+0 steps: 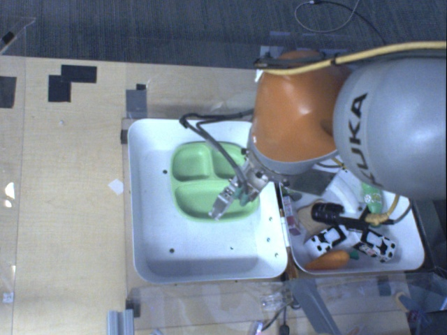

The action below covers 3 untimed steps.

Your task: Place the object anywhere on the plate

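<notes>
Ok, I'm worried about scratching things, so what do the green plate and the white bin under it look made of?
The green plate: likely moulded plastic, matt to satin; even colour, rounded dividers. The white bin: probably plastic too, smooth, slightly glossy; soft sheen, rounded corners.

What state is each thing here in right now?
green plate: lying flat in the left bin, right side partly covered by the tool.
tool: low over the plate's right part; grip unclear.
left bin: holds the plate.
right bin: holds several small things, partly hidden by the arm.
orange object: lying on its side in the right bin.
spotted toy: lying in the right bin.
</notes>
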Each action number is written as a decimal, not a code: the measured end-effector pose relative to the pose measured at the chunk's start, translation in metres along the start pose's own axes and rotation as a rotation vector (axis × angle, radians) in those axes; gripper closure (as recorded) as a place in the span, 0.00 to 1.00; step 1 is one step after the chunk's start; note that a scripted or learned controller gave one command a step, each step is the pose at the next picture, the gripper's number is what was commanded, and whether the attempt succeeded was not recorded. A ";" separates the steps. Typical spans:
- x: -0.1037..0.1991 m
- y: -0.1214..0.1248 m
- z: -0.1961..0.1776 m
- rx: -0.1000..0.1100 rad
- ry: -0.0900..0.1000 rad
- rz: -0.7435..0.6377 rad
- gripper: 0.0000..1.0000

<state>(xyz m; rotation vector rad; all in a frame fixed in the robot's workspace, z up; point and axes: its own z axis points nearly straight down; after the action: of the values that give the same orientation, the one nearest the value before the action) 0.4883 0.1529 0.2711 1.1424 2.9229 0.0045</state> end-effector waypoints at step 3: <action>-0.040 0.027 -0.052 -0.004 -0.003 -0.016 0.00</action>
<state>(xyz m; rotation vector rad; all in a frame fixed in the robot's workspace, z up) 0.5360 0.1455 0.3230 1.1177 2.9284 0.0084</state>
